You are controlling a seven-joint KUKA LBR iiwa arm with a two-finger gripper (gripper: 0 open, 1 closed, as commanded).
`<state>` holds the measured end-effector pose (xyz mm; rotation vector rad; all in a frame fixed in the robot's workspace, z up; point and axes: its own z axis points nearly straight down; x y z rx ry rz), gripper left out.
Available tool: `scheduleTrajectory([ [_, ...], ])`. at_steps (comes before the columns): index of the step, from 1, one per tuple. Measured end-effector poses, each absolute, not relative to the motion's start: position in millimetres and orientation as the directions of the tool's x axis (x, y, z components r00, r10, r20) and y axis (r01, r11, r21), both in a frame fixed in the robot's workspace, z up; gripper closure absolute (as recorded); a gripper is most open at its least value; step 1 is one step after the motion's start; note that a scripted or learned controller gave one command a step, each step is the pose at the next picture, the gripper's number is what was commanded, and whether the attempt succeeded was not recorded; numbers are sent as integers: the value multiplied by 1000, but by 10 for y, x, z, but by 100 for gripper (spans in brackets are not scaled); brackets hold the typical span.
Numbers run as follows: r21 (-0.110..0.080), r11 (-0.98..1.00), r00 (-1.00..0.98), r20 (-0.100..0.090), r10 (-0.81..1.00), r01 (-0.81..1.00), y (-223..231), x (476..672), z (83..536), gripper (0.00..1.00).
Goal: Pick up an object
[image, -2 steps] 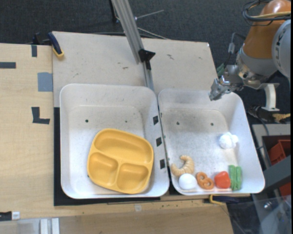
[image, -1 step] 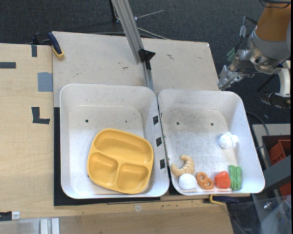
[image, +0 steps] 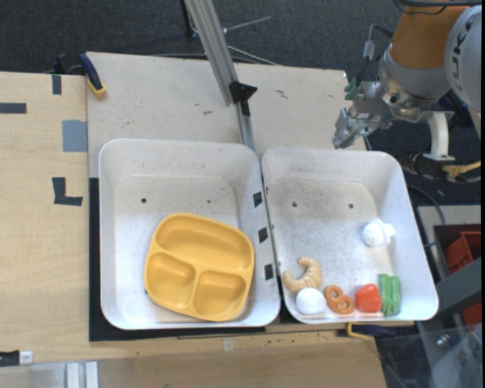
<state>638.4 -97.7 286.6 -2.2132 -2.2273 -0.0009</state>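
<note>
Camera view, looking down at a slant, taken left to right. Pale wooden bench [image: 32, 217] at far left, marked with grey and dark tape patches. Yellow-and-blue clamp [image: 92, 74] at the upper left corner of the lighter board. Left bin [image: 113, 217], white and shallow, holding a yellow divided plate [image: 200, 276] with three compartments, lying flat toward the bin's near right corner. Grey metal pole [image: 214, 43] slanting down from the top edge to the seam between the bins. Right bin [image: 404, 208], touching the left one along that seam, with small items gathered along its near and right sides: tan croissant [image: 305, 275], white egg [image: 310, 301] just below it, small orange pretzel [image: 338, 298] beside the egg, red piece [image: 369, 298], green piece [image: 390, 293] next to the red one, and a white crumpled lump [image: 377, 233] apart from these, near the right wall. Gripper [image: 349, 131] hovering above the far rim of the right bin, pointed downward, well apart from every item, nothing between its fingers; how wide the fingers stand, cannot tell. Grey arm with orange band [image: 436, 23] reaching in from the upper right.
</note>
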Motion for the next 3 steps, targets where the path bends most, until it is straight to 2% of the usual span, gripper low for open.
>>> scheduleTrajectory([
  [3, -3, 6, -6, 1, 1000, 1000, 489, 6304, 2695, 100],
])
